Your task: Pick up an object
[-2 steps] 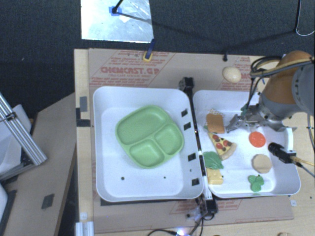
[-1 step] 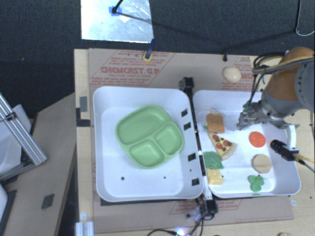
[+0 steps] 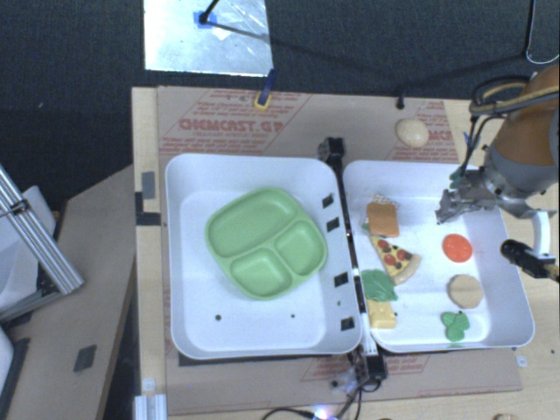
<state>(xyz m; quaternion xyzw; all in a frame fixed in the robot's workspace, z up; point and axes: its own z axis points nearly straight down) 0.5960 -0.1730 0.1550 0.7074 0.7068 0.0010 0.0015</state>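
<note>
**Gripper over right bin, nothing in hand – orange disc closest**

Gripper (image 3: 453, 201) sits at upper right of the right bin (image 3: 516, 269), hanging low over the bin floor. Can't tell from this angle if it's apart or together; nothing visibly between the tips.

Closest item: orange-red disc (image 3: 457, 248), just below the gripper in frame. Looks like toy food, prob. light, rigid plastic, smooth and lying flat – little edge to catch, so likely slippery; best taken across the rim, straight down.

Further down: tan round piece (image 3: 465, 291), thicker, easier to pinch at the sides. Green piece (image 3: 455, 325) near the bottom wall – awkward, wall close.

Left, twd the divider: toast slice (image 3: 382, 220), pizza wedge (image 3: 396, 258), green leaf (image 3: 379, 284) touching a yellow block (image 3: 381, 313). Flat and crowded, harder.

Left bin (image 3: 188, 322) holds a green divided plate (image 3: 265, 243) – wide, poor pick.
</note>
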